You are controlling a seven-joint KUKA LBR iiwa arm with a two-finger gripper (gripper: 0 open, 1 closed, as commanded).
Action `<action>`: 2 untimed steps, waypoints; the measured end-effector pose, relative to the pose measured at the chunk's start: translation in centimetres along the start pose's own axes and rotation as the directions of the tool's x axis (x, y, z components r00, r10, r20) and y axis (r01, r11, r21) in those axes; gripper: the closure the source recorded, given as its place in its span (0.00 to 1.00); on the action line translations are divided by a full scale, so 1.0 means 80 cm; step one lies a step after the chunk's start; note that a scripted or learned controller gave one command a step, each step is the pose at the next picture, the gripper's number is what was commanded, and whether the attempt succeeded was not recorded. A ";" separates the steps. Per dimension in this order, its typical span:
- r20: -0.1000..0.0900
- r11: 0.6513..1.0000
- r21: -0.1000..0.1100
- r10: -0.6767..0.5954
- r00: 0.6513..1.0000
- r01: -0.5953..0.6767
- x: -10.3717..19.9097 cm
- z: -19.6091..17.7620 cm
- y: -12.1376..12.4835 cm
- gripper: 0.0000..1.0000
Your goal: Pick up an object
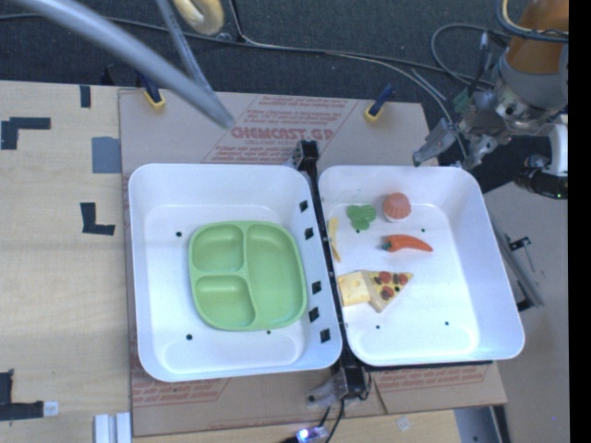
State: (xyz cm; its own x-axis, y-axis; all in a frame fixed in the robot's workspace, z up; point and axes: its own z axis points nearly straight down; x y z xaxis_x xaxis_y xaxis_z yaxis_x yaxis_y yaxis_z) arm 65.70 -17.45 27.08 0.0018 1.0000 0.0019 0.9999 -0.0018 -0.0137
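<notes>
Nearest the camera, along the bottom of the view, the front rims of two shallow white bins sit side by side on a cardboard sheet [277, 127], meeting at a dark clipped seam. Within the left bin [152, 330] lies a green divided tray [247, 275], flat, with three compartments. Toward the front of the right bin [480, 330] a pizza slice [386, 287] rests just beside a pale yellow cheese-like block [352, 289], the two touching or nearly so. Farther back lies an orange carrot [404, 244], then a green broccoli-like piece [361, 217] and a round pinkish-red piece [397, 206] near the bin's rear. Beyond the right bin's far right corner, the gripper [452, 144] hangs above the rim, apart from every item, with nothing seen between its fingers; whether they are spread or pressed together cannot be told. Above it rises the grey arm with its orange band [545, 17].
</notes>
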 end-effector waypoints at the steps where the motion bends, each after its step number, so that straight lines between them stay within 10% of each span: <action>1: 0.002 1.000 -0.013 -0.003 1.000 0.003 0.001 -0.010 0.002 0.00; 2: 0.003 1.000 -0.008 -0.003 1.000 0.003 0.003 0.044 0.005 0.00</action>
State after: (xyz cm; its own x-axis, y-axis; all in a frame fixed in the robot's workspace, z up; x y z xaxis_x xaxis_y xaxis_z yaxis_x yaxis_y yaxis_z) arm 66.05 -17.22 23.52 -0.0015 1.0000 -0.0012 1.0000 0.0015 -0.0052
